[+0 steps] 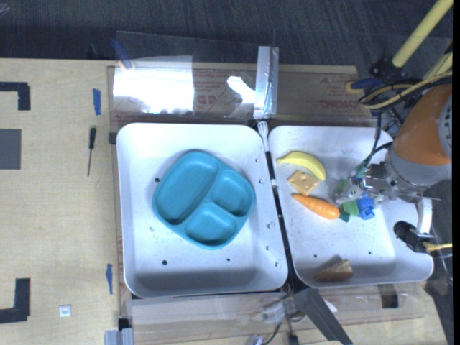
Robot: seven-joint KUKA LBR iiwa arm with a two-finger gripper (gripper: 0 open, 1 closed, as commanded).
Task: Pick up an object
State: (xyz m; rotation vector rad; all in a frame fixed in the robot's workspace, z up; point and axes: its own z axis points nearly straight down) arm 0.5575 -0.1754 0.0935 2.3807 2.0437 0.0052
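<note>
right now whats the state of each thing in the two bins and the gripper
blue divided plate: flat in the left bin, nothing on it
banana: lying in the right bin
cracker: touching the banana
carrot: on its side
brown piece: at the near wall
gripper: low by green and blue pieces

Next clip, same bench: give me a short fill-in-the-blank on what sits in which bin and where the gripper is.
1. The blue divided plate lies in the ____ bin.
2. The banana lies in the bin that also holds the ____ carrot.
3. The gripper is over the ____ bin, near a small blue block.

Missing words: left; orange; right
</note>
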